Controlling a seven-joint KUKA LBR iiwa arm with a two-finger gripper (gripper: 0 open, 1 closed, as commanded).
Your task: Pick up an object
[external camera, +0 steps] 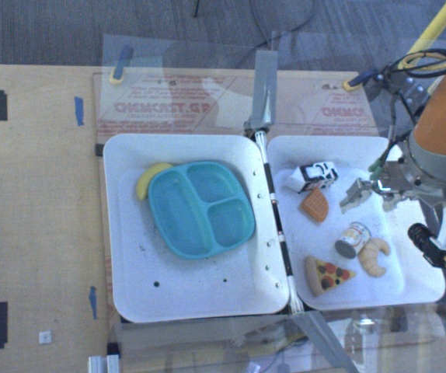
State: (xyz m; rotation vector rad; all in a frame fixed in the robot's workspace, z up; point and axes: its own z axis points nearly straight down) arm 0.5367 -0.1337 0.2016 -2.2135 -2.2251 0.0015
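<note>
**Arm over the right bin, gripper low among the toy food**

Seen from above at a slant: two shallow white bins sit side by side on a bench. The left bin [130,286] holds a blue divided plate [201,208] w/ three sections, lying flat near the bin's middle; a yellow banana [147,179] pokes out from under the plate's upper-left edge, touching it.

The right bin [417,282] holds the small items; a black-and-white toy car [313,176] lies near the bin's upper left; just below it, an orange-brown wedge, maybe a cracker or toast [315,205]; lower down, a small silver can [351,241] on its side; touching the can's right, a tan croissant [374,256]; at the bin's lower left, a pizza slice [328,275] w/ red dots, apart from the can.

The arm comes in from the right, grey w/ an orange band [444,111] above the wrist; cables loop over it. The gripper [360,193] sits over the right bin, right of the wedge and above the can; its grey metal tip points left; nothing is visible between the fingers, and I cannot tell from this angle how far apart they are. It touches none of the items that I can make out; the wedge and the can are the nearest.
</note>
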